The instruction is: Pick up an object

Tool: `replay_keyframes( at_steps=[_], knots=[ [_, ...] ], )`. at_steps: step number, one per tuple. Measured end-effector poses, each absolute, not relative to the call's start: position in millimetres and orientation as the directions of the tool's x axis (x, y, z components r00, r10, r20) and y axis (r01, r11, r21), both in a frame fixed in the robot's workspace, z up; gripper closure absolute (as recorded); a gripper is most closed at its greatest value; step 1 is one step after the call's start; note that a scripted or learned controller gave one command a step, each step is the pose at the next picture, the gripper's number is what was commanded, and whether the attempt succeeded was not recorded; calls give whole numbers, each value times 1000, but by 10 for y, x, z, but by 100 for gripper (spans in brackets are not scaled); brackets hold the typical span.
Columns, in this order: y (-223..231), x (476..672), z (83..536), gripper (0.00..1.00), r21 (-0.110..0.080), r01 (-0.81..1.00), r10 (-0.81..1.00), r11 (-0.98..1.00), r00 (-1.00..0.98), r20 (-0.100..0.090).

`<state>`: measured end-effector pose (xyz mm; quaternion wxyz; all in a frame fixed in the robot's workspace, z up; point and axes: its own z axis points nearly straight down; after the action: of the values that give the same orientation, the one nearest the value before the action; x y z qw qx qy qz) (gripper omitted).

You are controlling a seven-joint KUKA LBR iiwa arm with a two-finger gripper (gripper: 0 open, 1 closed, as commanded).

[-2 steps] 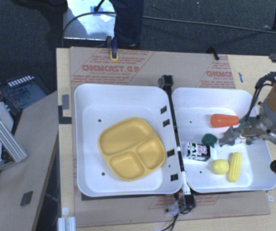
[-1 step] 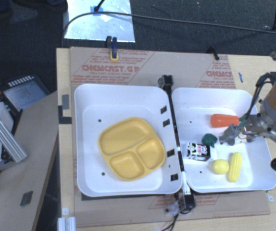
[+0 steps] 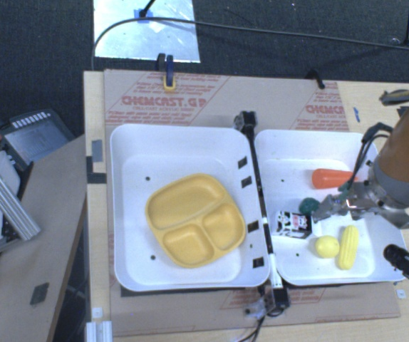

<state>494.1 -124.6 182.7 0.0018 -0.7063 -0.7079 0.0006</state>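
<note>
The pincer (image 3: 330, 209) reaches into the right bin (image 3: 283, 148) from the right; whether it is released or clenched cannot be told. A dark green object (image 3: 308, 206) sits just beside its tip, the orange carrot (image 3: 330, 178) just above, the yellow ball (image 3: 326, 246) and corn (image 3: 348, 246) below, near the black-and-white carton (image 3: 293, 224)

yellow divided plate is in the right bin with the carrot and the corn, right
Not quite. The camera view shows the yellow divided plate lying in the left bin, alone. The carrot and the corn are in the right bin, as you said, near the hand.
</note>
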Motion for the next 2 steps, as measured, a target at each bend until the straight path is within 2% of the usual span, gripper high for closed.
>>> replay_keyframes(
  at_steps=[1, 2],
  knots=[
    [-1241, 4903, 1402, 0, -4, 1000, 1000, 1, -1, 2],
    [-1240, 4948, 1091, 0, 11, 1000, 1000, 5, -5, 1]
  ],
)
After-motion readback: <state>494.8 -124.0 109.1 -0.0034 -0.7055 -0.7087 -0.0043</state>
